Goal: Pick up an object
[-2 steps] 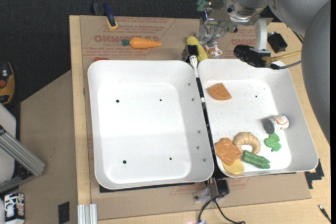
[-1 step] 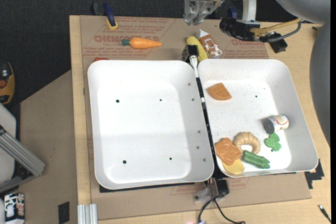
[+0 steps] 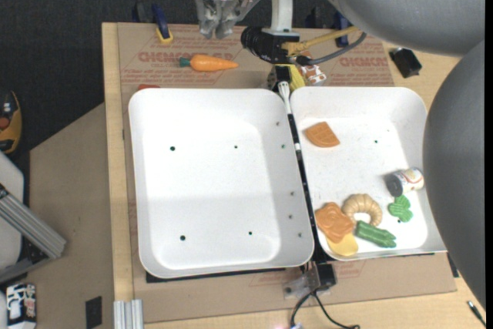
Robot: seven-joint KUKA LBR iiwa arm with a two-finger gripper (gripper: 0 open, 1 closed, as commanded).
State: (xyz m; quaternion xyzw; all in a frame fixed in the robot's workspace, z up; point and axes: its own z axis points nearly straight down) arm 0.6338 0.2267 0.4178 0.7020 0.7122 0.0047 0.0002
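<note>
Brown bench board [image 3: 119, 166] bears a carrot [image 3: 208, 63] near the end effector [image 3: 219, 21], grip state indiscernible.

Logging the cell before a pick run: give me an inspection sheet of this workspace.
Surface: cardboard under left bin and right bin.
Job's things: croissant, wedge, pod, ball in right bin; carrot on cardboard behind left bin.
Clutter: clip at cardboard's far edge.
Grippers: pincer above cardboard, beyond carrot.
Cables: cable at near edge.
Surroundings: rail at left.
</note>
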